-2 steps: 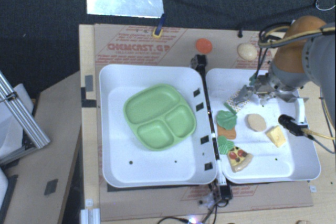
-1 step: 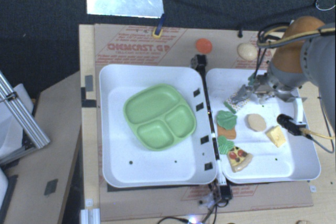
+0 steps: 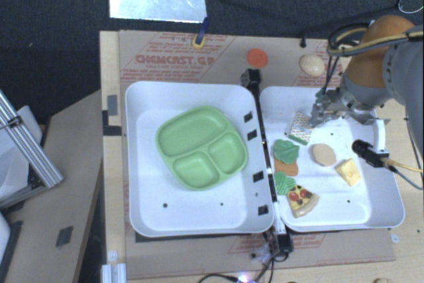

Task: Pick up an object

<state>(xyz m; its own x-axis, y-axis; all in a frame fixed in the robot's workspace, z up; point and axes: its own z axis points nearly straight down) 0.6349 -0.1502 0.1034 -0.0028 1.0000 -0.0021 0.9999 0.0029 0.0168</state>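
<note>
A robotics laboratory is indicated. A grey arm [image 3: 391, 69] is mounted beside two white bins [image 3: 142, 209] on a cardboard-covered surface [image 3: 172, 56]. Loose cables [image 3: 404, 166] and aluminium framing [image 3: 23, 146] are noted.

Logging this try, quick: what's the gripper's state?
Gripper: cannot be told; it sits low in the right bin, by the checkered piece.

red "CHEMCAST GP" on cardboard sheet [image 3: 173, 50]
</note>
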